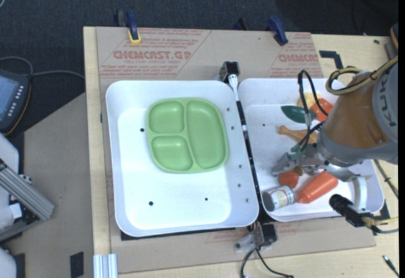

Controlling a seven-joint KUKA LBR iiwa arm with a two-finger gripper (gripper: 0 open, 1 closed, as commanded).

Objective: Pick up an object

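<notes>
My gripper (288,164) is down in the right bin (266,96), low over a cluster of objects near its front. Just beneath it lies a small red piece (289,178), and beside that an orange-red tube (317,187). A small jar with a silver cap (279,197) lies at the bin's front left corner. Further back are a tan piece (292,132), a dark green piece (293,112) and an orange piece (321,106), partly hidden by the arm. Nothing is seen held.
The left bin (126,163) holds a green divided plate (188,135) in its back half. A black divider with a white rod (240,120) runs between the bins. The arm (357,121) covers the right bin's right side.
</notes>
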